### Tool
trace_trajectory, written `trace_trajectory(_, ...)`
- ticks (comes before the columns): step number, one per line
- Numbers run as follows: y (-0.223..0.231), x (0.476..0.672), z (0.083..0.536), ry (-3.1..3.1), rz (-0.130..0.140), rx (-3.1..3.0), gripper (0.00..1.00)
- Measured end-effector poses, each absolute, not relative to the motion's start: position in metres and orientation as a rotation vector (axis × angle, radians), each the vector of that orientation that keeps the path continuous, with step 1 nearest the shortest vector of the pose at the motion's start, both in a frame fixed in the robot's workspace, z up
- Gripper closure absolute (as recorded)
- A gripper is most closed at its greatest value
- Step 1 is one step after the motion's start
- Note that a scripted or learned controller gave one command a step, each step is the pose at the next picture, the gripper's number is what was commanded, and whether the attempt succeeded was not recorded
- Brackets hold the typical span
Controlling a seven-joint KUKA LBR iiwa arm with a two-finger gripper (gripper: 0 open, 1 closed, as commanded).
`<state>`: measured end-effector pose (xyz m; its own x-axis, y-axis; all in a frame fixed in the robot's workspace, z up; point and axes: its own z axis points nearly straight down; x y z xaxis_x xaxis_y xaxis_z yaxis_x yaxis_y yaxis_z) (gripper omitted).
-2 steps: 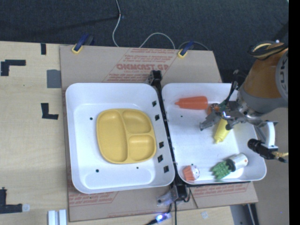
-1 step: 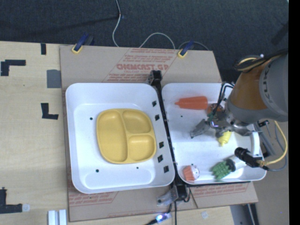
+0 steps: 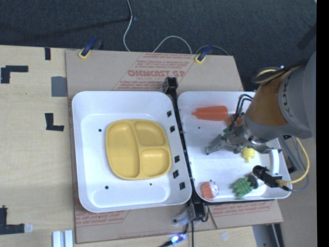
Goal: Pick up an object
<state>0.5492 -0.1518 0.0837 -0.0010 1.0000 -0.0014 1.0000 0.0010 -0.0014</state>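
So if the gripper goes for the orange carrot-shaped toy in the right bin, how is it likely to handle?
The orange carrot-shaped toy looks rounded and tapered, so it may roll or slip out of a pinch. It seems a small moulded piece, probably light and stiff. It lies near the right bin's far wall, apart from the gripper.

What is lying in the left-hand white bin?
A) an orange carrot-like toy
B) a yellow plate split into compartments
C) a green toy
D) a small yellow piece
B: the yellow divided plate lies in the left bin, while the orange carrot-like toy, the green toy and the small yellow piece all lie in the right bin.
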Motion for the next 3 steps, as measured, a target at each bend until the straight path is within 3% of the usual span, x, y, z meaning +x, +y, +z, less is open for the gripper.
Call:
trace_trajectory(1, -0.152, 0.55, 0.096, -2.225, 0.002, -2.222, 1.0)
trace_trajectory(2, -0.154, 0.559, 0.142, -2.225, -0.002, -2.222, 1.0)
trace_trajectory(3, -0.155, 0.55, 0.198, -2.226, -0.003, -2.223, 1.0)
